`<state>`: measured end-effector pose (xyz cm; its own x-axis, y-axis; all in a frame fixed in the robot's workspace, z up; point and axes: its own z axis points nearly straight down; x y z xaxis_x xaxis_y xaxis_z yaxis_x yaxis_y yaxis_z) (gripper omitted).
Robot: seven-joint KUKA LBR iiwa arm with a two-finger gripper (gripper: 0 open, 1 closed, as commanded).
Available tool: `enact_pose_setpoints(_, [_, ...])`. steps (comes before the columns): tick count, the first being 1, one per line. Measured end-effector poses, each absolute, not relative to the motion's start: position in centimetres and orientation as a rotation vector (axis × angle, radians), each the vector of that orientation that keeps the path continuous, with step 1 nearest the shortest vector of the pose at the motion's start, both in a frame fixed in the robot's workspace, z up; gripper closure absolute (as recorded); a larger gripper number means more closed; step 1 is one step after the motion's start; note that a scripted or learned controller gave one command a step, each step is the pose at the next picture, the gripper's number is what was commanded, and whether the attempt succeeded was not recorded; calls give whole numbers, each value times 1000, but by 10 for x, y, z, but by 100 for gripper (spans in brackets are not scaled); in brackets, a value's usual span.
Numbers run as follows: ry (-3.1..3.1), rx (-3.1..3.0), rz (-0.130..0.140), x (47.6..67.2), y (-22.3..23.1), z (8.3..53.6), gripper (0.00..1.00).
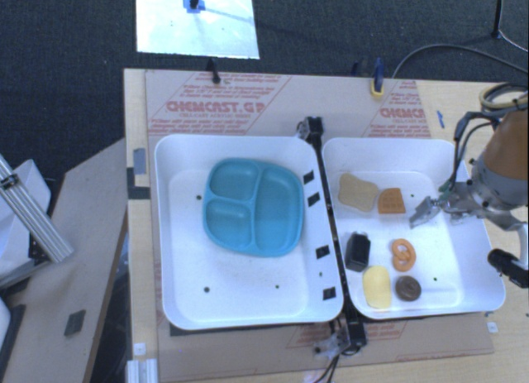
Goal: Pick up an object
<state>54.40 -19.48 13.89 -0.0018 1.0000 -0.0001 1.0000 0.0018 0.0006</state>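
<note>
The arm enters low over the right bin [463, 232], its wrist bent so the gripper [423, 212] points toward the bin's middle. The fingers look spread, with nothing between them. Beside the gripper, toward the left bin, lies an orange cracker [391, 200], with a tan bread slice [358, 193] beyond. Nearer the camera lie a pretzel [402, 254], brown cookie [407, 289], yellow block [377, 287] and black object [357, 251].
</note>
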Motion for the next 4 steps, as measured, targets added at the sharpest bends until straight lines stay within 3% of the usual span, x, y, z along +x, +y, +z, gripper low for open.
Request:
enact_pose_setpoints(1, [2225,2221,-1,544,-194,87,0])
enact_pose_setpoints(2, [2220,2218,2,545,-195,100,100])
enact_pose_setpoints(4, [2223,2212,3,554,-199,206,100])
